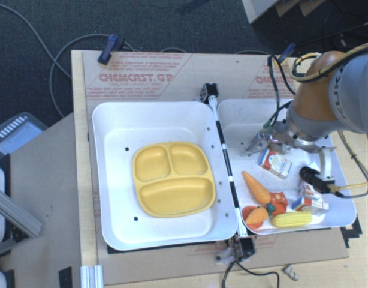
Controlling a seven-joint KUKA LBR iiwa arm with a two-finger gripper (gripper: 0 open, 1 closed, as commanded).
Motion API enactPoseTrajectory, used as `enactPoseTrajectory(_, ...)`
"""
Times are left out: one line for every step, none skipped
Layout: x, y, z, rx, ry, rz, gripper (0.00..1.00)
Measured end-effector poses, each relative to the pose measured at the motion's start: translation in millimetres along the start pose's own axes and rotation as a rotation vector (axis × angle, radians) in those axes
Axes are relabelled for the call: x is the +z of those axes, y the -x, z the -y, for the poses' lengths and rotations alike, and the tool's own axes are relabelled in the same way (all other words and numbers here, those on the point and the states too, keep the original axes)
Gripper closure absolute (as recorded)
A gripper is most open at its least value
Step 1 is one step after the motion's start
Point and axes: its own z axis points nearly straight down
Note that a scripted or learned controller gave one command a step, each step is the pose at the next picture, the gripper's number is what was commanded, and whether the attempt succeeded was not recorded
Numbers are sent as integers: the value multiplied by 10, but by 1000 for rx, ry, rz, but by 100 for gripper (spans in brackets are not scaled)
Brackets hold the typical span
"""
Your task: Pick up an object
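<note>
My gripper (258, 144) hangs low over the back left part of the right bin (244, 116), with the grey arm and its orange band coming in from the right. Just below and to the right of it lies a small white, red and blue carton (276, 164). Nearer the front lie an orange carrot (256, 188), a red star-marked piece (277, 201), an orange round fruit (254, 216) and a yellow corn cob (292, 219). A second small carton (313, 200) lies at the right. Nothing is visibly held in the gripper.
The left bin (112, 131) holds a yellow divided plate (172, 179). A dividing rail (223, 155) runs between the two bins. Cables hang around the arm at the back right, and a blue clip (109, 48) lies on the board behind the bins.
</note>
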Motion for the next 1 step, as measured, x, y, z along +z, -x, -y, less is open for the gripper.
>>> enactPoseTrajectory(4, 49, -315, 0, -1, -1, 0)
